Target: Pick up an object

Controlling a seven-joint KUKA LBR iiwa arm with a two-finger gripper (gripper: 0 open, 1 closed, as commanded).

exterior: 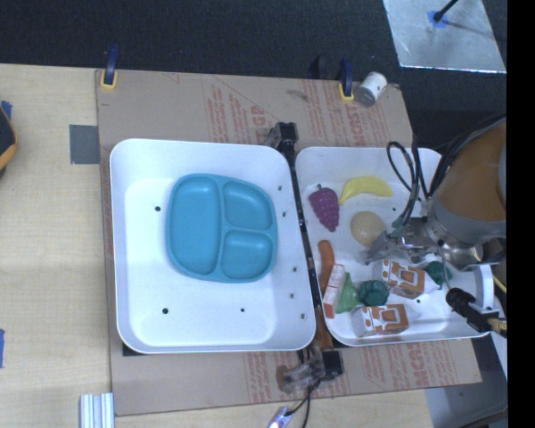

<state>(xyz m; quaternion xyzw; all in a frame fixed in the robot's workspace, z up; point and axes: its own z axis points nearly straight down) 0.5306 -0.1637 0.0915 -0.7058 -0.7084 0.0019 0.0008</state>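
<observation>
From above, you see the gripper (408,243) low in the right bin (339,161) among a yellow banana (366,187), purple grapes (325,207), a beige ball (367,227) and snack packets (401,277), while a blue divided plate (221,226) lies in the left bin (134,239).

Wooden bench (45,266) under cardboard sheet (205,105), bins.

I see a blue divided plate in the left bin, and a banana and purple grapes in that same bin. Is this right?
Not quite. The camera view shows the blue divided plate in the left bin, but the banana and purple grapes lie in the right bin.
</observation>
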